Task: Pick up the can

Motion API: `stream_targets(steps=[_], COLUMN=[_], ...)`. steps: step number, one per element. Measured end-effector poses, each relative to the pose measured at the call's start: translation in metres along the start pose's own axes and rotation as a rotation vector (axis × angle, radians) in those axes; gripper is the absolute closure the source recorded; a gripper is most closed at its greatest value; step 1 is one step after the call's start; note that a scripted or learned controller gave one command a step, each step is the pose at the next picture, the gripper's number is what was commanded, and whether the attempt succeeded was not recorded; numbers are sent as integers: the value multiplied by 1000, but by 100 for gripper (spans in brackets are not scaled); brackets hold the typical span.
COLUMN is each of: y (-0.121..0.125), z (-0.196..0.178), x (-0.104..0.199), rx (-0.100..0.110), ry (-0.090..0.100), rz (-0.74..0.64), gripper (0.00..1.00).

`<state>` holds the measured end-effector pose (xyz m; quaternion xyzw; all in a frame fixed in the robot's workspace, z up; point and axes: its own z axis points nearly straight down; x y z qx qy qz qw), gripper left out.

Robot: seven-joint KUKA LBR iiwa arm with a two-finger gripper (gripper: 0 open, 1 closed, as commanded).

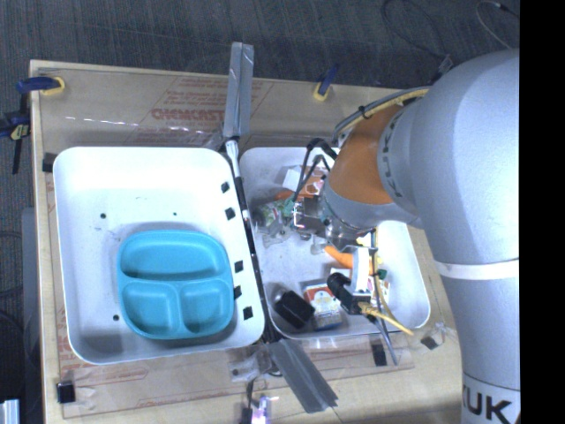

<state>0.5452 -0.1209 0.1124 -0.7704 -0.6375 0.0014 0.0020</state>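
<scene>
In the right bin (406, 263), a small shiny object with green and red markings (269, 213) lies near the left wall; it looks like the can, though it is partly hidden. My gripper (300, 217) hangs low over the bin's upper middle, right beside that object, under the grey wrist and orange band (362, 162). The arm hides much of the bin behind it.
A blue compartment tray (172, 283) lies in the left bin (88, 193). Along the right bin's front lie a black block (293, 308) and a small printed box (323, 300). An orange item (339, 256) pokes out beneath the wrist. A ridge (240, 237) divides the bins.
</scene>
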Motion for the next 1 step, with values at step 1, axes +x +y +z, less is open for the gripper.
stream_targets(steps=[1], y=[108], z=[-17], x=[-31], rx=[-2], ry=[0], rz=[6], gripper=[0])
